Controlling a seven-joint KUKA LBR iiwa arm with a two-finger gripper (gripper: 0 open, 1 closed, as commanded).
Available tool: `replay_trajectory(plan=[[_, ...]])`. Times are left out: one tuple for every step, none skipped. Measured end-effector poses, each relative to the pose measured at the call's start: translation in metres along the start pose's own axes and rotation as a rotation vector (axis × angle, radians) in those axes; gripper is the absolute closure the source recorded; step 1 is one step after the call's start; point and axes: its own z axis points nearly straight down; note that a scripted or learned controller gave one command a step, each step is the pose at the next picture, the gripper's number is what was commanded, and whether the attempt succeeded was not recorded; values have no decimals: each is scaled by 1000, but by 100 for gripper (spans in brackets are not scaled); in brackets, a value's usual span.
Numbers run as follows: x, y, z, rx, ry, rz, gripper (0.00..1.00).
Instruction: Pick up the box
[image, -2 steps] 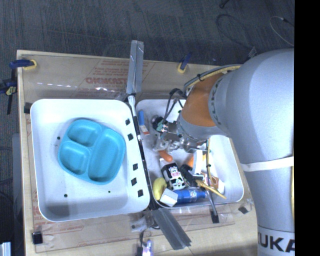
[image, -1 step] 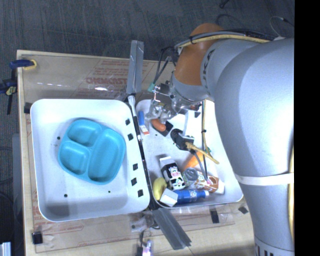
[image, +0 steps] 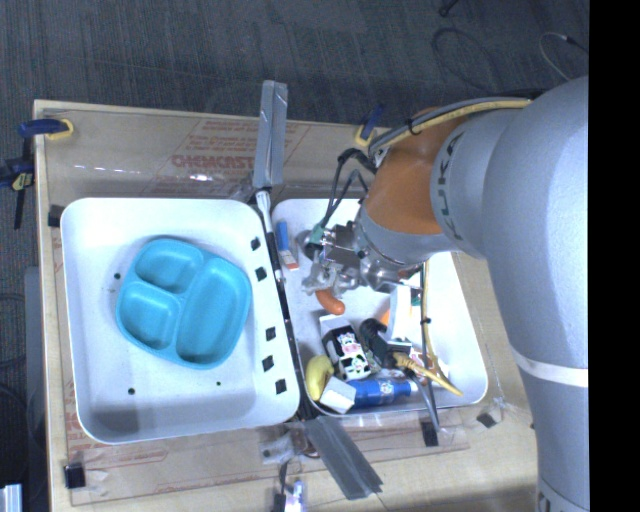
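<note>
End effector (image: 335, 258) is seen low in the right bin (image: 462, 300) — finger state cannot be told. Box (image: 346, 351) lies just below it, toward the near rim, long axis roughly upright in view.

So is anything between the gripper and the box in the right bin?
Nothing visible. The gripper hangs over the right bin, with the box just below it in the picture. An orange piece lies between them, off to the left, beside the path.
</note>
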Motion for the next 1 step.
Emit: replay_trajectory(plan=[[15, 17, -19, 0, -1, 84, 100]])
